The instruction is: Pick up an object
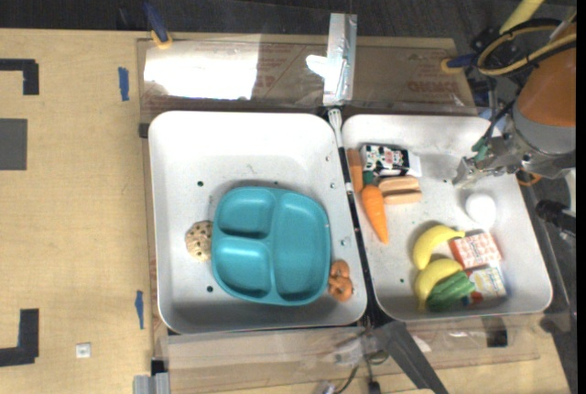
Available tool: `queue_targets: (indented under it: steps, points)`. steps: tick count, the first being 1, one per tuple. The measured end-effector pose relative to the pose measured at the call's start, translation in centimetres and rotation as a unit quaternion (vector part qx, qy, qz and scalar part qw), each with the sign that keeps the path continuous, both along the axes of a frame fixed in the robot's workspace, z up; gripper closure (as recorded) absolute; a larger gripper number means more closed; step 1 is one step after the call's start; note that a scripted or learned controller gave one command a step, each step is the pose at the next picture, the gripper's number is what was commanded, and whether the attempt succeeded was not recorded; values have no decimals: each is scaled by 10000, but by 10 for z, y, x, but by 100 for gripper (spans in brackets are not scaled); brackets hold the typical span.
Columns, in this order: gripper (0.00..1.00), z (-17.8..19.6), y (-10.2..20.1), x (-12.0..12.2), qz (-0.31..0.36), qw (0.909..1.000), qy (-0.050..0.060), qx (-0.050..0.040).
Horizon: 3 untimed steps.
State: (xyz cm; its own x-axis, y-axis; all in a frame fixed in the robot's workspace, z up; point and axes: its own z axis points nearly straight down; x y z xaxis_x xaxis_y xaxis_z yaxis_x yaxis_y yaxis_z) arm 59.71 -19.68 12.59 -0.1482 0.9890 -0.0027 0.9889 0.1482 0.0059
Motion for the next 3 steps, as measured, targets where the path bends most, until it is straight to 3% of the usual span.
queue_targets:
  steps: [1,2,3]
  points:
    - [0,-1,0,0,-2,10000,6,3]
    - [0,-30,70,-33,845,9964,43,18]
    - [0,-38,62,-97,148,9999,-12,1]
